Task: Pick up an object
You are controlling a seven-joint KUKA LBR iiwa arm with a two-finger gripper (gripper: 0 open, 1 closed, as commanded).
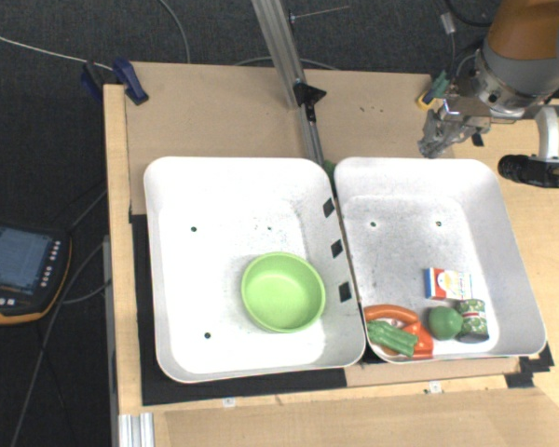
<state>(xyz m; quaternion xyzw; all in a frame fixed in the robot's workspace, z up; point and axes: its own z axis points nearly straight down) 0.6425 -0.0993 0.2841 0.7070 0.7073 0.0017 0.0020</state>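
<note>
Right bin (503, 203) floor mostly bare — gripper (438, 142) beyond its far rim, grip state unclear.

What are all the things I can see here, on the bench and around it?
White bins: two, side by side on the bench.
Bowl: one, light green, left bin, near its front.
Small box: one, white with red and blue, right bin.
Green ball: one, right bin, front corner.
Small can: one, dark green label, beside the ball.
Orange and green toy: one, right bin's front edge.
Handheld controller: one, orange and black, on the floor at left.
Metal pole: one, grey, behind the bins.
Arm: one, grey and orange, upper right.
Gripper: one, above the right bin's far edge.
</note>
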